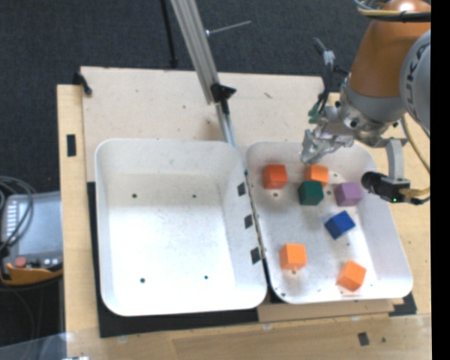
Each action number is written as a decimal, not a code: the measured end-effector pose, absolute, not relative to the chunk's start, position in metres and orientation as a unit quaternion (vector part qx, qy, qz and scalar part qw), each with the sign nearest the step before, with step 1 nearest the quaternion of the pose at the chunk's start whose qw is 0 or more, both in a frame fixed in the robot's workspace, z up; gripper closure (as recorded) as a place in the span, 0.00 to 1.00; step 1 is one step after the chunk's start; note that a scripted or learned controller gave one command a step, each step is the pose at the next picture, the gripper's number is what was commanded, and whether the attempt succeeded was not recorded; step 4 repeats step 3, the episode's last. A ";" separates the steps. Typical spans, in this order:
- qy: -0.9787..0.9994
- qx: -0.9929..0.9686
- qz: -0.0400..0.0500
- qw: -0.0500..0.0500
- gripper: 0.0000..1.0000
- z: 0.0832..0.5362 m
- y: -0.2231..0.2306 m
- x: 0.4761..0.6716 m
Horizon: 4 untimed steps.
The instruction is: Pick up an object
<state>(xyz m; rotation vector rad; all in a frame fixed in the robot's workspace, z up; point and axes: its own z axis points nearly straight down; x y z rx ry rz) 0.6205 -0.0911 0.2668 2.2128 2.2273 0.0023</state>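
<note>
The right bin (pixel 382 276) holds several small cubes: an orange one (pixel 274 175) at the back left, another orange one (pixel 316 174) beside a dark green one (pixel 310 193), a purple one (pixel 348 193), a blue one (pixel 339 224), and two more orange ones (pixel 292 256) (pixel 351 275) near the front. My gripper (pixel 312 153) hangs over the bin's back part, just behind the second orange cube, its tips pointing down. Nothing shows between its fingers.
The left bin (pixel 172 227) lies beside the right one, with a ridge between them. A slanted aluminium rail (pixel 199 47) rises from the bench behind the bins. A grey device with cables (pixel 22 235) sits off the bench at left.
</note>
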 end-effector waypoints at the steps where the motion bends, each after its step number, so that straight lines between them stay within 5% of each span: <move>1: 0.709 0.705 0.000 0.000 1.00 0.253 -0.047 0.627; 2: 0.709 0.705 0.000 -0.001 1.00 0.246 0.008 0.633; 3: 0.710 0.704 0.001 0.000 1.00 0.249 0.056 0.659; 4: 0.710 0.704 0.001 0.000 1.00 0.249 0.056 0.659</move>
